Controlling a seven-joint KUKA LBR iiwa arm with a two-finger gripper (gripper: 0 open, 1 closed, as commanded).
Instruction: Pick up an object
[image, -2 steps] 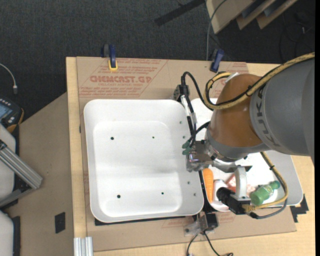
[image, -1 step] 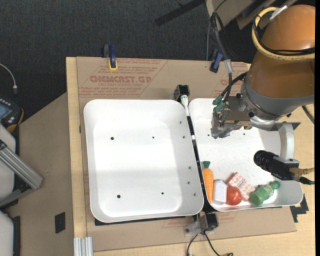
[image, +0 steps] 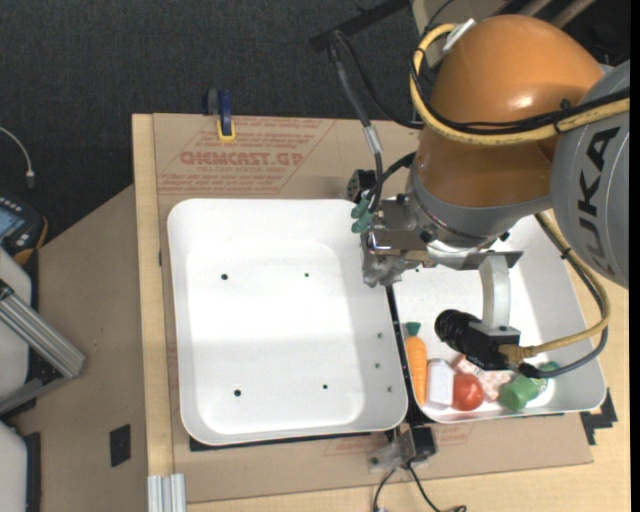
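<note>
Carrot (image: 416, 352) lies in right bin (image: 578, 388); board (image: 240, 157) reads "CHEMCAST GP"; jaws' spread unclear.

Arm (image: 600, 170) enters from right; wrist (image: 470, 200) points down, orange band (image: 510, 80) uppermost.

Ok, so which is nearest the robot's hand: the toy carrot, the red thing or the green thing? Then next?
From the hand:
1. toy carrot, by the left wall of the right bin.
2. red thing, near the front wall.
3. green thing, farthest right.
</note>
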